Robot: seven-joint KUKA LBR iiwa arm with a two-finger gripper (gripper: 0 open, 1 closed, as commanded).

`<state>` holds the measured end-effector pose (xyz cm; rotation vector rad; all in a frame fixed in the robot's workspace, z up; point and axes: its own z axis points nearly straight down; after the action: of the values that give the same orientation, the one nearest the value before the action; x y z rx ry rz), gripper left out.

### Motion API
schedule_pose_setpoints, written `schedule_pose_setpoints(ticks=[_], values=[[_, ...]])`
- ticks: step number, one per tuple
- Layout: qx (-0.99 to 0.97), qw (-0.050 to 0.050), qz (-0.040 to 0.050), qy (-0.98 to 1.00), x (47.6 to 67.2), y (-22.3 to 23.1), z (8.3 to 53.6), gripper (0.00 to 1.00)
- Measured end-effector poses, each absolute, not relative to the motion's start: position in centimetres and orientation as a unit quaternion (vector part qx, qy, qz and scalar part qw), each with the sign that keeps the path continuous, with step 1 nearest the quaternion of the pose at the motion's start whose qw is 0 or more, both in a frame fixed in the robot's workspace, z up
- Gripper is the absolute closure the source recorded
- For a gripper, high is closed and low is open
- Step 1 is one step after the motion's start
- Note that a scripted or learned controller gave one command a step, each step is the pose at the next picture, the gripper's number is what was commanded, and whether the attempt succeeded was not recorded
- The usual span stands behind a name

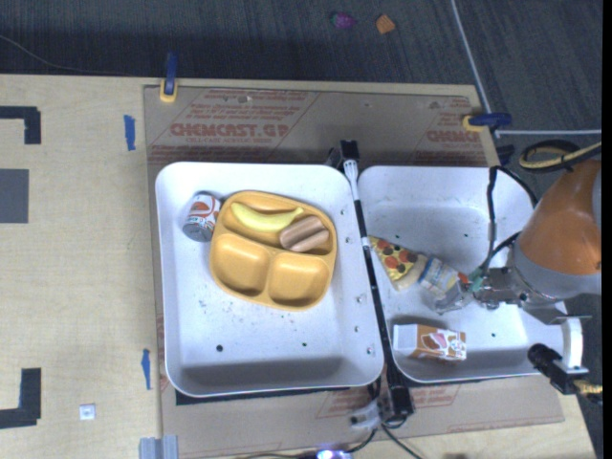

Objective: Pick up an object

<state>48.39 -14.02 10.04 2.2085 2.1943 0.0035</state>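
Note:
In the right bin lie a pizza slice, a crumpled clear plastic piece and a small orange-and-white carton. My gripper reaches in from the right and sits low, right against the right side of the clear plastic piece. The grey arm with its orange band hangs over the bin's right part and hides the floor beneath it.
The left bin holds a yellow divided tray with a banana and a hot dog in it, and a drink can beside it. A black divider runs between the bins. Cables loop at the right.

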Motion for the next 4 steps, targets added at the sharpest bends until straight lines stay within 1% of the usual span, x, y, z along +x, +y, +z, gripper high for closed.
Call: schedule_pose_setpoints(ticks=[1,2,3,4], values=[[0.709,0.009,0.0009,0.705,48.2,-10.6,8.9,0.0],[0.71,0.015,0.0017,0.704,48.5,-10.9,10.1,1.0],[0.707,0.0,0.0007,0.708,48.0,-3.1,18.5,1.0],[0.707,0.0,0.0001,0.707,48.0,-4.6,18.5,1.0]])
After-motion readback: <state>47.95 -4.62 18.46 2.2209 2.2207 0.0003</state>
